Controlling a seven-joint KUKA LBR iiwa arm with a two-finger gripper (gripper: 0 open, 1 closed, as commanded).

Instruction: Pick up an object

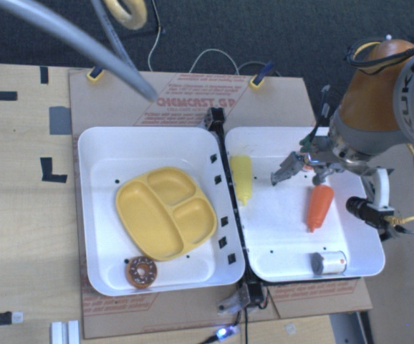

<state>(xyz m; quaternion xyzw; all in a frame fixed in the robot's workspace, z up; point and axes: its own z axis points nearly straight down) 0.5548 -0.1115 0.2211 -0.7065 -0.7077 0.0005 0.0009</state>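
While the hand (301, 165) is hovering with its fingers spread (gripping nothing) just beside the carrot (319, 206) lying in the right bin (264, 264), a descent is risking nudging it aside.

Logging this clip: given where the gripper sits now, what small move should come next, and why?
Probably lower the gripper toward the toy carrot. It hangs in the right bin above the carrot's top end, with nothing between its fingers, and the carrot lies nearest.
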